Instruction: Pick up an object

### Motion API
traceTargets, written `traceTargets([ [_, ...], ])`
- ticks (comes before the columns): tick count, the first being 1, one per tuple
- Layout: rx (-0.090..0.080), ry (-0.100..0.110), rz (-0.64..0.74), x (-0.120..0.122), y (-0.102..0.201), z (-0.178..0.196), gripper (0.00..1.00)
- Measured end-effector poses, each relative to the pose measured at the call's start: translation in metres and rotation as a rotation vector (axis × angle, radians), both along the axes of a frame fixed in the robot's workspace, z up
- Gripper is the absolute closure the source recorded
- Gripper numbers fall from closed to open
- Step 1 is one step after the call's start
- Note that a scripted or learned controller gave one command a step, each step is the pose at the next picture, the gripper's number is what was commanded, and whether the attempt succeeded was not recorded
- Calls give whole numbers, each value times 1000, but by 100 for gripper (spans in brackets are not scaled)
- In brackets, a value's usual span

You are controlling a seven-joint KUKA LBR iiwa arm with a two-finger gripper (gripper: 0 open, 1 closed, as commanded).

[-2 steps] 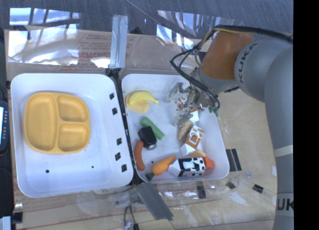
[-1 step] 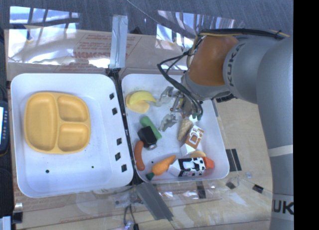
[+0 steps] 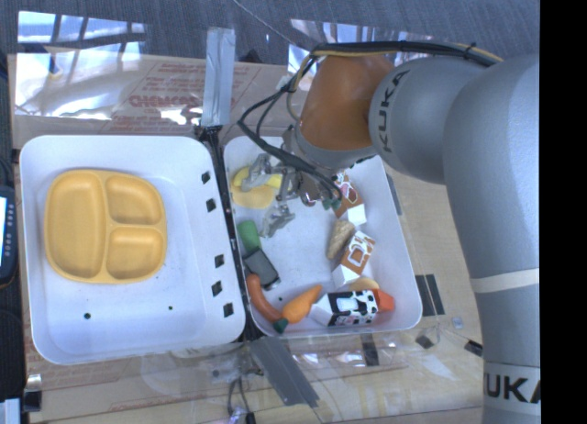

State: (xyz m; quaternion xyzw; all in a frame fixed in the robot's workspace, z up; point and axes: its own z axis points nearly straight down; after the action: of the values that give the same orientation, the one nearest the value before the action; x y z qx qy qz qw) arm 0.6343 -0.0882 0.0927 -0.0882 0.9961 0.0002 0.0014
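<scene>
The gripper [image 3: 272, 195] hung low in the right bin [image 3: 396, 246], just beside a yellow toy [image 3: 252, 195]. Whether its jaws were parted or clenched could not be told.

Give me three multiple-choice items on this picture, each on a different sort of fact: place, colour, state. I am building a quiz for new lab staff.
1. Where does the yellow divided tray lie?
A. In the left bin
B. In the right bin
C. On the floor

2. What colour is the small block near the right bin's left wall?
A. Blue
B. Green
C. Purple

3. Where is the gripper?
A. Over the left bin
B. Outside both bins
C. Over the right bin's upper left part

Answers:
1 A, the tray fills much of the left bin.
2 B, the block by the divider is green.
3 C, the gripper sits by the yellow toy in the right bin.
</scene>
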Motion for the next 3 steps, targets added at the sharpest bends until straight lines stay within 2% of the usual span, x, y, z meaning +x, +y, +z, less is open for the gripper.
traceTargets([
  [1,-1,-3,4,1,1,11,100],
  [2,-2,-15,-132,26,14,148,100],
  [3,0,6,206,-16,-52,46,100],
])
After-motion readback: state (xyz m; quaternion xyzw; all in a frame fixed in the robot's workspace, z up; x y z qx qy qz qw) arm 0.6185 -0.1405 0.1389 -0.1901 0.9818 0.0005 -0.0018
